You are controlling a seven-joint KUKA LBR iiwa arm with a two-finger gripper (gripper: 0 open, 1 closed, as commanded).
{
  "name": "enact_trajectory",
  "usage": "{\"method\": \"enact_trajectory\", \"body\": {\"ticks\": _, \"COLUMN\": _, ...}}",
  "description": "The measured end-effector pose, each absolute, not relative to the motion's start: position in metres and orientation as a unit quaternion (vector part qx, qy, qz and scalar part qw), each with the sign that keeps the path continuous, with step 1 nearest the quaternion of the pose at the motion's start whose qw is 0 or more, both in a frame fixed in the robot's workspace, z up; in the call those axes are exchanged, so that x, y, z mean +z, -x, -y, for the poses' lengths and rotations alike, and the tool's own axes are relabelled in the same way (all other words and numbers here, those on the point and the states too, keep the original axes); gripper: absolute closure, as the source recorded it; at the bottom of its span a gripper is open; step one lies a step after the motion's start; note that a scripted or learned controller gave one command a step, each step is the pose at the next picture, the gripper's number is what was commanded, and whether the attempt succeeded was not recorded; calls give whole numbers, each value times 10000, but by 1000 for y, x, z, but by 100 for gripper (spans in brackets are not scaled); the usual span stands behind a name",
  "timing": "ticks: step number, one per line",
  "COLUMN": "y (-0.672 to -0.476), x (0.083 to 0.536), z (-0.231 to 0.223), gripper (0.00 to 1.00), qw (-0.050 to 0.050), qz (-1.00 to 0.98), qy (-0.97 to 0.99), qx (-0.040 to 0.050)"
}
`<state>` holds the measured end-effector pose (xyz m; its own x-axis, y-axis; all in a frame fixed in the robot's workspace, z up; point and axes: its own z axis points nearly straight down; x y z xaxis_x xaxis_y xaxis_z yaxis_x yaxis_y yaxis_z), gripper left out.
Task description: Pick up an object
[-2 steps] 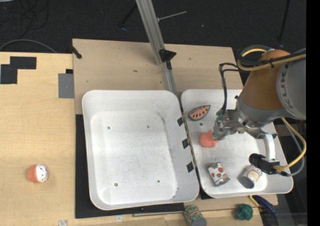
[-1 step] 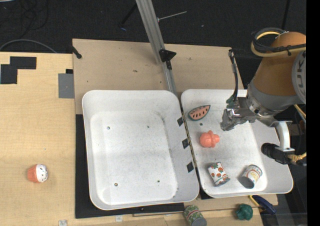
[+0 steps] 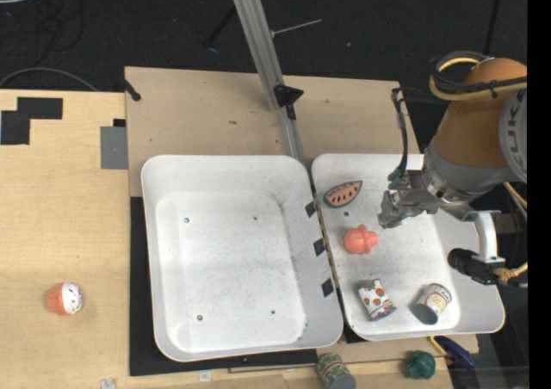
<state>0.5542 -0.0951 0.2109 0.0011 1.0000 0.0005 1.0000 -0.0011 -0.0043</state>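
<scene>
Far out on the left of the tabletop [image 3: 60, 206], a small orange-and-white ball-like toy [image 3: 65, 299] is seen lying alone, well apart from everything else. Next, the left bin [image 3: 164, 181] is passed, its speckled white floor in plain sight. Across the divide, in the right bin [image 3: 482, 314], a watermelon-slice toy [image 3: 343, 194] is spotted near the top edge, and just below it a pinkish-red rounded toy [image 3: 361, 240] is sitting near the middle. Lower down, a small red-and-white patterned carton [image 3: 375, 299] is tipped at an angle, and beside it a little can [image 3: 432, 302] is lying on its side. The gripper [image 3: 392, 213] is hung just up and right of the pinkish-red toy, near it but not touching; whether it is spread or pressed together cannot be told from this angle, and nothing is seen held in it. The pinkish-red toy is judged the likeliest target: probably light, perhaps a little soft, its rounded form apt to roll or slip, so it would best be taken across its widest middle, squarely from above.
</scene>
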Motion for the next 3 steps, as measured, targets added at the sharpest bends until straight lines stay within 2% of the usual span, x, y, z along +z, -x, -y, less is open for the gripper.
{"method": "enact_trajectory", "body": {"ticks": 1, "y": -568, "x": 220, "z": 37, "gripper": 100, "qw": 14, "qz": 7089, "qy": 7053, "qx": -3}}
{"method": "enact_trajectory", "body": {"ticks": 2, "y": -573, "x": 214, "z": -8, "gripper": 100, "qw": 18, "qz": 7082, "qy": 7060, "qx": 6}}
{"method": "enact_trajectory", "body": {"ticks": 3, "y": -577, "x": 228, "z": -62, "gripper": 100, "qw": 15, "qz": 7090, "qy": 7052, "qx": -1}}
